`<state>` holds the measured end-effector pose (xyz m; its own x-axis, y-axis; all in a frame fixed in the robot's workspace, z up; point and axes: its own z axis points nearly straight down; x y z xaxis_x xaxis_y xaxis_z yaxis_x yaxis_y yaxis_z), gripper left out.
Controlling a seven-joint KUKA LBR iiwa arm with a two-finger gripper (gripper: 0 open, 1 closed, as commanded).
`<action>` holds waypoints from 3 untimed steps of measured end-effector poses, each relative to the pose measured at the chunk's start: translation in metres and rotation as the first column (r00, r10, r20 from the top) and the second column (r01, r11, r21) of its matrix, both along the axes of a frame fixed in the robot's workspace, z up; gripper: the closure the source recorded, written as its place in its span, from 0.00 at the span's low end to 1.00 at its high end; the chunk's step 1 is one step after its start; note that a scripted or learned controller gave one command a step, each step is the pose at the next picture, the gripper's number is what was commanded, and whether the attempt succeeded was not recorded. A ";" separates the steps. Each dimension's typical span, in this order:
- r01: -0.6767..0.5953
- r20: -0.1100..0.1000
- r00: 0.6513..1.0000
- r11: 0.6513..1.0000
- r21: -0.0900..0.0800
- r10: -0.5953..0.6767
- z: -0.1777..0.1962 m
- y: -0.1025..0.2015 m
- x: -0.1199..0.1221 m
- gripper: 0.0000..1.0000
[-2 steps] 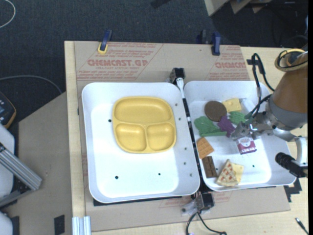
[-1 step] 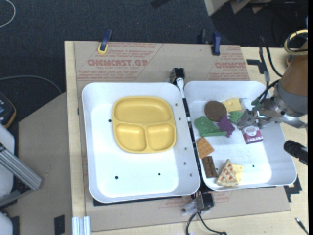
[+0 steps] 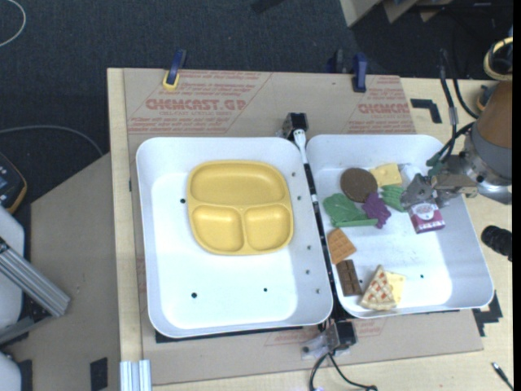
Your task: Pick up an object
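Observation:
The right bin (image 3: 456,275) holds several toy foods. Among them are a brown round cookie (image 3: 358,183), a yellow cheese piece (image 3: 387,174), a green piece (image 3: 348,212), a purple piece (image 3: 376,210), an orange cracker (image 3: 341,244), a chocolate bar (image 3: 349,277) and a pizza slice (image 3: 379,290). A pink and white packet (image 3: 427,218) lies at the bin's right middle. My gripper (image 3: 422,191) reaches in from the right and hangs just above that packet's upper edge, beside a small green piece (image 3: 395,195). Nothing visibly hangs from it.
The left bin (image 3: 163,218) bears a yellow three-compartment plate (image 3: 240,206). A black divider clip (image 3: 295,125) sits at the top between the bins. Cables run along the bench's right edge (image 3: 452,96). The bins rest on a cardboard sheet (image 3: 244,96).

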<state>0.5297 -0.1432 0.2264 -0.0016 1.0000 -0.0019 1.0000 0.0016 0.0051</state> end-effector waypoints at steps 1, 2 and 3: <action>-0.004 0.000 1.000 1.000 0.001 0.004 -0.006 0.037 0.044 1.00; -0.003 -0.001 1.000 1.000 0.002 0.003 0.000 0.064 0.068 1.00; 0.001 -0.009 1.000 1.000 0.003 -0.001 -0.006 0.073 0.051 1.00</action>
<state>0.5812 -0.0699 0.2206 -0.0010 1.0000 0.0009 1.0000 0.0010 -0.0037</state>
